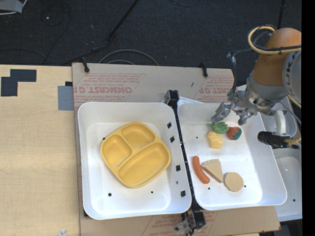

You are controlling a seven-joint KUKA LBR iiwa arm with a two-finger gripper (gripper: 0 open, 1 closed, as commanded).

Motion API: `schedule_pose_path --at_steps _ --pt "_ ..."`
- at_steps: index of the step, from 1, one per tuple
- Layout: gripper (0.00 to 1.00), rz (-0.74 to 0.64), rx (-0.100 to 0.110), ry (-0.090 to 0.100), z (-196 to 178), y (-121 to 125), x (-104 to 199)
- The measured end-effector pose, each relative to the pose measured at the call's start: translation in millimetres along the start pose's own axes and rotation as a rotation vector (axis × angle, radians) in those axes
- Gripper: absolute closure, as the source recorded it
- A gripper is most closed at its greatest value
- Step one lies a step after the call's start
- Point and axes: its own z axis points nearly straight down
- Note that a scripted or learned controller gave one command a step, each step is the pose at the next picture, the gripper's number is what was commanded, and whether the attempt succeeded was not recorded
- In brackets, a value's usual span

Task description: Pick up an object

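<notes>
Gripper (232, 113) hung over the far part of the right bin (275, 181), reaching in from the right below the orange band (275, 58) of the arm. Its two fingers stood apart, nothing between them; the left finger (220, 113) sloped down toward a green, broccoli-like piece (220, 127) and ended just above it. Whether it touched could not be told.

Toy food lay loose in the right bin. The green piece sat beside a small red and green piece (234, 132). A yellow corn piece (214, 140) lay just in front of the green one. Nearer the front edge: a red sausage (200, 169), a tan wedge (214, 169) touching it, and a round tan cookie (234, 182) just beside the wedge.

The left bin (93, 191) held a yellow divided plate (135, 154) with three compartments, lying flat near the middle. A black divider (181, 151) ran between the two bins. Both bins rested on brown cardboard (147, 85) on the table (34, 156).
</notes>
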Motion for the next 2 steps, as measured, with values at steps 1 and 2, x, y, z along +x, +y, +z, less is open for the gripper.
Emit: schedule_pose_path --at_steps 1,2 --pt "0.00 -0.002 -0.014 -0.002 -8.4 3.0 -0.1" --pt "0.00 -0.005 -0.010 -0.002 50.7 11.8 2.3"
